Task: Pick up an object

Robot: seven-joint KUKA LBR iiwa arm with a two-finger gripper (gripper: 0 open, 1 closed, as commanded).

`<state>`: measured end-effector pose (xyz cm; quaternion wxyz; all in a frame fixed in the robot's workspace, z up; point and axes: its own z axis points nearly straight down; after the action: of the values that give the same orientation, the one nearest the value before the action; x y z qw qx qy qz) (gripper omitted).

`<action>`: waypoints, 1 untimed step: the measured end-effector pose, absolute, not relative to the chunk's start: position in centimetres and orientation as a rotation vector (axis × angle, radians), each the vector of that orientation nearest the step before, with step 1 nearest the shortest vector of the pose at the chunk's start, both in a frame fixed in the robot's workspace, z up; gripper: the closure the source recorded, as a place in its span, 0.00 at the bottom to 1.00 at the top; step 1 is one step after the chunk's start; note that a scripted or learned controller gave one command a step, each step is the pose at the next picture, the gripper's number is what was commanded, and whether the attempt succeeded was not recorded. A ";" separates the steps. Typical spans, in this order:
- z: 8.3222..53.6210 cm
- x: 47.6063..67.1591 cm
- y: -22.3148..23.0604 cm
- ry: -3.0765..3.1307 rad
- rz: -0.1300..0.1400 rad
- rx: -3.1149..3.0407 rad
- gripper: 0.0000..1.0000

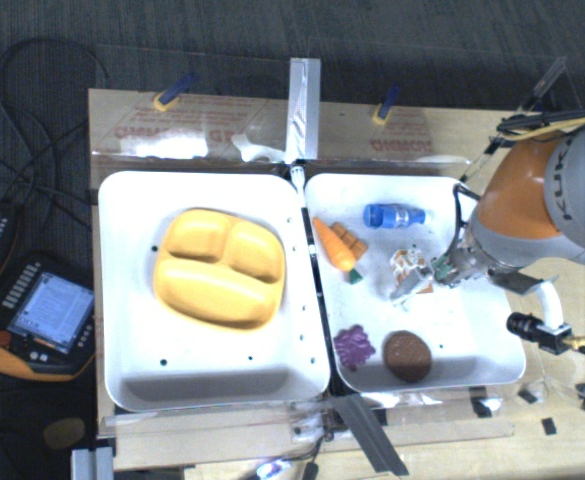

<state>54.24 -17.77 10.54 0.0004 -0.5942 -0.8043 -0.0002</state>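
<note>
The right bin (492, 368) holds a blue bottle (393, 215) lying on its side, an orange carrot (336, 245) by the divider, a purple grape cluster (353, 347) and a brown round object (407, 355) near the front. A small white and orange item (404, 261) lies mid-bin. My gripper (419, 276) is low in this bin, right beside that small item and just to its right, reaching in from the right. Whether it touches the item is unclear. The grey arm with its orange band (517, 203) rises behind it.
The left bin (122, 368) carries a large yellow bread-shaped object (219, 267). A raised divider (312, 278) separates the bins. Handheld devices (42, 313) and cables lie on the floor at left. A black cable fitting (537, 330) hangs over the right bin's rim.
</note>
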 end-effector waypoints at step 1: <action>11.4 54.3 -17.7 -2.525 -0.001 -1.866 1.00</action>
<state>54.26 -17.72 11.37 0.0010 -0.5942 -0.8043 -0.0004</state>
